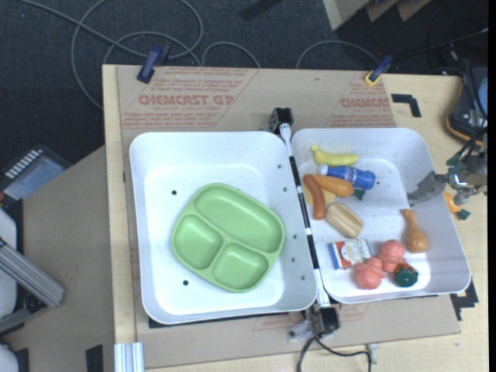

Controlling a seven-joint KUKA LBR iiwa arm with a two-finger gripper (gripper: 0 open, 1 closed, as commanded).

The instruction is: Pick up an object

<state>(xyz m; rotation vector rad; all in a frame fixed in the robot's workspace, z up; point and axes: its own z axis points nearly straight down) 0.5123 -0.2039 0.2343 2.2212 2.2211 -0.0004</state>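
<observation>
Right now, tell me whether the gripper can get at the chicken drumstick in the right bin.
Probably yes. The gripper sits at the right bin's right rim, and the chicken drumstick lies just below it near the same side, with bare bin floor around it and nothing stacked on it.

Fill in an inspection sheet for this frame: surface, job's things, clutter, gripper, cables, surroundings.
Surface: tan bench board bearing two shallow white bins, left bin and right bin.
Job's things: right bin holds a yellow toy banana, blue bottle, orange carrot, bread roll, drumstick, small printed packet, pink pieces.
Clutter: green divided plastic tray in left bin.
Gripper: grey gripper over right bin's right rim, nothing between it.
Cables: black loops on dark floor.
Surroundings: blue clamps at board's far edge.
</observation>
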